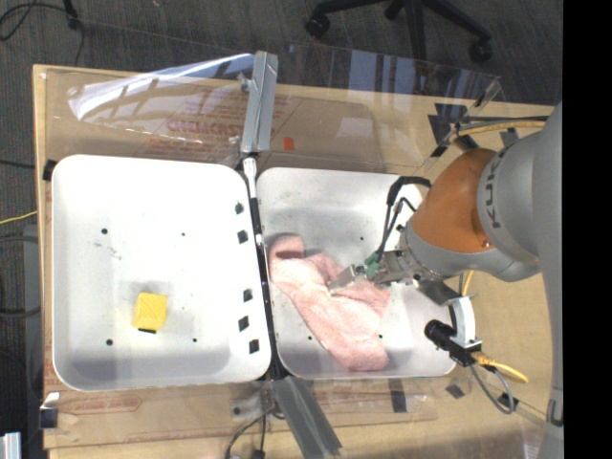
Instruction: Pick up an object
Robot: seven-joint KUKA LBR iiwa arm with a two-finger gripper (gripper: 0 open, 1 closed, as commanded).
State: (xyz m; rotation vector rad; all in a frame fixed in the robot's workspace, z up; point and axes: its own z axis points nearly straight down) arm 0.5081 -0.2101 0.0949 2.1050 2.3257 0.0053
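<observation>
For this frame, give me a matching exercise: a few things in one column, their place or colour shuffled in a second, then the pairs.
Things:
1. yellow block
2. pink cloth
3. gripper
4. orange band

Places:
A. above the arm's wrist, at the right bin's right side
B. in the left bin, lower part
C. over the cloth's upper right edge
D. spread across the right bin, from its left wall towards the bottom

Pairs: 1-B, 2-D, 3-C, 4-A
</observation>
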